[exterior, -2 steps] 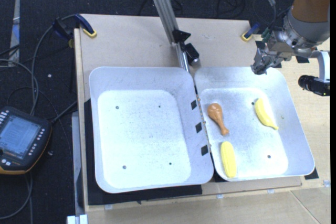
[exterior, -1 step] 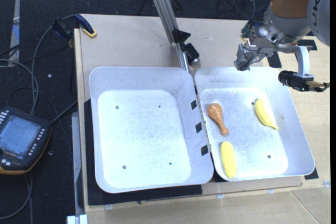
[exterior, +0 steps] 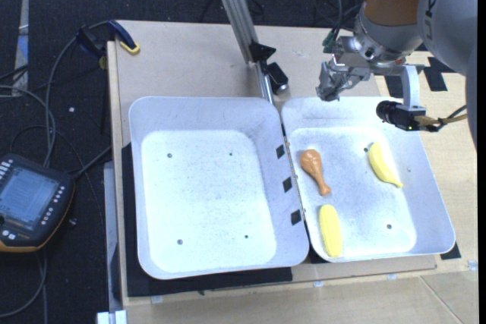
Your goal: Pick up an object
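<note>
The grey arm point(exterior: 448, 4) is cut off by the top and right edges, so its upper links and base cannot be seen. Its pincer point(exterior: 332, 89), hanging above the far rim of the right bin point(exterior: 433, 186), is dark and blurred, too small to tell how the fingertips stand. Well left of that bin, the handheld control pendant point(exterior: 26, 201) is cropped by the left edge, and the near part of the table point(exterior: 190, 61) runs off the bottom edge.

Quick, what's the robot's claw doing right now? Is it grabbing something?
Gripper: up above the far edge of the right white bin, nothing between its fingers. Open or shut cannot be told.
</note>
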Controlling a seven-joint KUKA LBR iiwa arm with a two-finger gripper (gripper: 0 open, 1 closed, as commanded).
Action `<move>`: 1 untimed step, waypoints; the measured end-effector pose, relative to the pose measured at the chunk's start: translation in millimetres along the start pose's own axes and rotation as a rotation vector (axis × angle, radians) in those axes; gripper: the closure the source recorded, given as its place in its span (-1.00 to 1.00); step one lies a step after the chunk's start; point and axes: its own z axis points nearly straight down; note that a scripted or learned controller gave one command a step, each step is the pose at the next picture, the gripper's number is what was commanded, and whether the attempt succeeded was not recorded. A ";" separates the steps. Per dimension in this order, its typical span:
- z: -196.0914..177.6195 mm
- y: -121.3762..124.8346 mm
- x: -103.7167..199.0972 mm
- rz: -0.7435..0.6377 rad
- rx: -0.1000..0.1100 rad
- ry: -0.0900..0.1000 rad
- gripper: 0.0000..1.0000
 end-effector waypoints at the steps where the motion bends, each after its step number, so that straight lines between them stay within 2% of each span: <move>1: 21.8 7.1 46.3 0.000 0.001 0.000 1.00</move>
